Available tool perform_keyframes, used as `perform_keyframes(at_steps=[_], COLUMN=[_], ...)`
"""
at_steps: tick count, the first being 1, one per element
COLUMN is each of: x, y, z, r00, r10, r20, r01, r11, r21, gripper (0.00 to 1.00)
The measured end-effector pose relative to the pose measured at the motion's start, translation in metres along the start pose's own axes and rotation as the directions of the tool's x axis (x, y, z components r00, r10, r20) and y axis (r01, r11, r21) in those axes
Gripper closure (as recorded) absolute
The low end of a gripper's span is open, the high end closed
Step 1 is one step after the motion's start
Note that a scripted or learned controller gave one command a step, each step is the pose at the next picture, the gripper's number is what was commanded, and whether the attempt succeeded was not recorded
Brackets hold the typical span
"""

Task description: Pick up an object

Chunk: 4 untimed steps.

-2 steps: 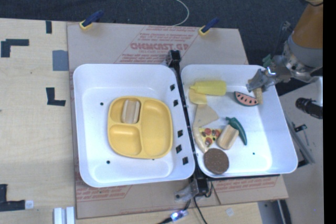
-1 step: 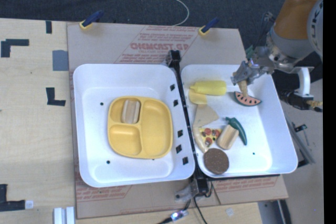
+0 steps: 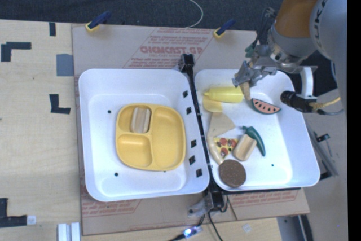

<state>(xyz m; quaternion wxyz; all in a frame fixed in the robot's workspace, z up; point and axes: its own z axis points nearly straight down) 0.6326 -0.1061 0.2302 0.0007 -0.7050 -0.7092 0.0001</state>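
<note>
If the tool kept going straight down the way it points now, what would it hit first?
Most likely the yellow banana-like toy at the back of the right bin: the tool hangs just above its right end. Depth is unclear, so it could miss narrowly.

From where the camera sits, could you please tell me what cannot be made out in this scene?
- Gripper: its tips are dark and small against the right bin, so its state is unclear.
- Yellow piece: whether the gripper touches it cannot be judged from this slanted view.
- Pizza slice: the bread roll covers its right edge.
- Arm: cut off by the top and right edges.
</note>
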Motion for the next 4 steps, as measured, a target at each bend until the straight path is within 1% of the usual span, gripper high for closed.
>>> perform_keyframes(at_steps=[1, 2, 3, 4], x=[0.060, 0.079, 0.086, 0.081], y=[0.019, 0.028, 0.029, 0.027], z=[0.009, 0.000, 0.014, -0.001], r00=[1.000, 1.000, 1.000, 1.000], r10=[-0.001, 0.002, 0.004, 0.005], r20=[0.000, 0.000, 0.002, 0.001], r01=[0.001, -0.002, -0.004, -0.005], r11=[1.000, 1.000, 1.000, 1.000], r21=[0.000, -0.001, 0.002, -0.001], gripper=[1.00, 1.00, 1.00, 1.00])
